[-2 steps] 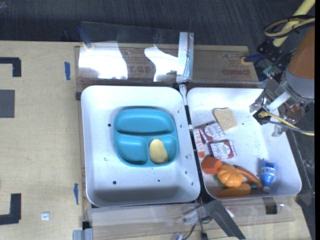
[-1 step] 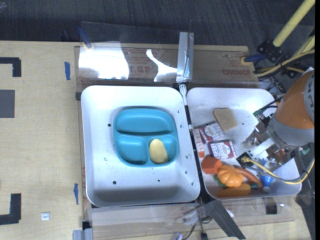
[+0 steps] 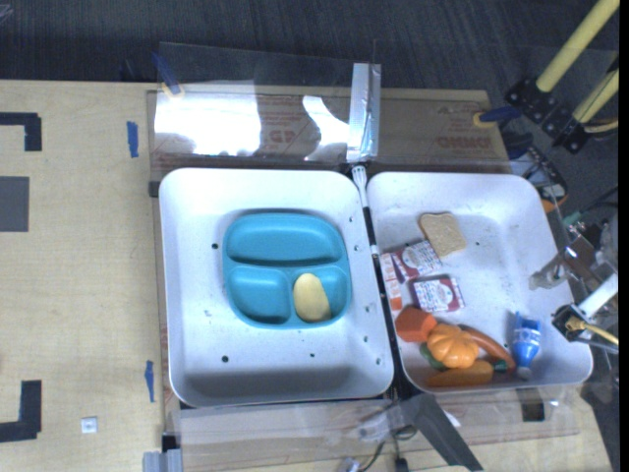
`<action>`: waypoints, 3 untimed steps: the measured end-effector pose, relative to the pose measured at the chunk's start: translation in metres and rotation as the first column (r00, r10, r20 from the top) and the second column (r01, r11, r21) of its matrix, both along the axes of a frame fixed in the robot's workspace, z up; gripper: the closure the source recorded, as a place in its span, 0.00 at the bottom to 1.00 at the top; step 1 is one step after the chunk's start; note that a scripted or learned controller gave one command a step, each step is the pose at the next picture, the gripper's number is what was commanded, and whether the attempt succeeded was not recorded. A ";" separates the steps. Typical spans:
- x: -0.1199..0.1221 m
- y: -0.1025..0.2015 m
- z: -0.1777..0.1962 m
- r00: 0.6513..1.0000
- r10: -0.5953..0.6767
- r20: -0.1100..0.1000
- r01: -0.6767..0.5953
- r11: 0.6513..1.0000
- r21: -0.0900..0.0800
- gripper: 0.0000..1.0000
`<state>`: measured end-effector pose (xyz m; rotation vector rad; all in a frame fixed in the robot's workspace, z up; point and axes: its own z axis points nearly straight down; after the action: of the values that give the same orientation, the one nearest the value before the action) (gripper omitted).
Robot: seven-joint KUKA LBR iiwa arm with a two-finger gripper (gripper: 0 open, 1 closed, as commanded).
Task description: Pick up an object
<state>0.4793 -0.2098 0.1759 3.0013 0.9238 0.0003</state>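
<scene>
The tool (image 3: pixel 590 313) is cut off by the right edge; the sachets' (image 3: pixel 425 275) print is too small to read.

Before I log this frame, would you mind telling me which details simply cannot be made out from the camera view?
- Gripper: cut off by the right edge; whether its jaws are open or shut is unclear.
- Red-and-white packets in the right bin: print too small to read.
- Orange toy heap: pieces overlap, so their separate shapes are unclear.
- Blue bottle: label too small to read.
- Cardboard lettering behind the bins: blurred by glare and plastic.
</scene>
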 end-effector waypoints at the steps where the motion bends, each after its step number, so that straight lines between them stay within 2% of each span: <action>1: 0.037 0.009 -0.050 0.993 -0.122 -0.005 0.122 0.993 0.002 0.00; 2: 0.001 -0.010 -0.027 0.999 0.036 -0.005 -0.036 0.999 0.011 0.00; 3: 0.009 -0.010 -0.036 0.994 0.103 0.022 -0.103 0.995 0.006 0.00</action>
<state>0.4879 -0.2196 0.1403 2.9500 1.0770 0.0367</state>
